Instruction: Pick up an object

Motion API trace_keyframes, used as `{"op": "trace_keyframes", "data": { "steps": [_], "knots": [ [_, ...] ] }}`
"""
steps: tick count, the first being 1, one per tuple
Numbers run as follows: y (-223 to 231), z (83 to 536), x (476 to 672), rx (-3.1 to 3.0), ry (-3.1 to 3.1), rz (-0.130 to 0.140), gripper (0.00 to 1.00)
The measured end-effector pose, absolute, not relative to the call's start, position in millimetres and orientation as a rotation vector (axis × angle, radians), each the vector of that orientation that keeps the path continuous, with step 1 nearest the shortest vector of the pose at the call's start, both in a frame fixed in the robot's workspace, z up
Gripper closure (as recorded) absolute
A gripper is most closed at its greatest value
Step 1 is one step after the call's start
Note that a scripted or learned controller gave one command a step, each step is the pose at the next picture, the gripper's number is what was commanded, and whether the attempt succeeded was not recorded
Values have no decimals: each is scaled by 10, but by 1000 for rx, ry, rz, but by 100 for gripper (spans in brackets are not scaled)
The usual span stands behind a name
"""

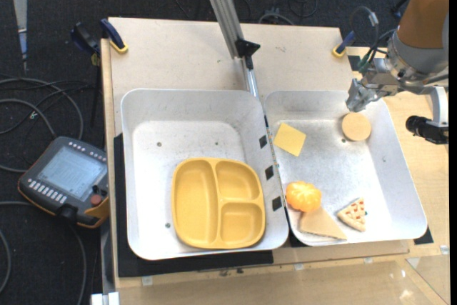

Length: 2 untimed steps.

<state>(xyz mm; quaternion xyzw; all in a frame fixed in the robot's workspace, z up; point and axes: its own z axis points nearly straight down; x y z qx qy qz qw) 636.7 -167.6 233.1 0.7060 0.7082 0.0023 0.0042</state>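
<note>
two white bins sit side by side on the bench (178,46). nearest, the left bin (143,111) holds a yellow divided tray (218,202). the right bin (400,182) holds, along its near edge, an orange (303,196), a tan wedge (320,225) and a pizza slice toy (353,214). farther back lies a yellow cheese square (290,138). beyond it, a round biscuit (356,127) lies just beneath the gripper (355,102), which hangs over the far rim; whether the gripper is released or clenched cannot be told.
</note>
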Motion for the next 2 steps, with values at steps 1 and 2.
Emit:
{"op": "trace_keyframes", "data": {
  "steps": [1,2],
  "knots": [
    [-1675,2757,6381,2213,2221,5,100],
    [-1134,2790,6211,2214,2231,2,100]
  ]
}}
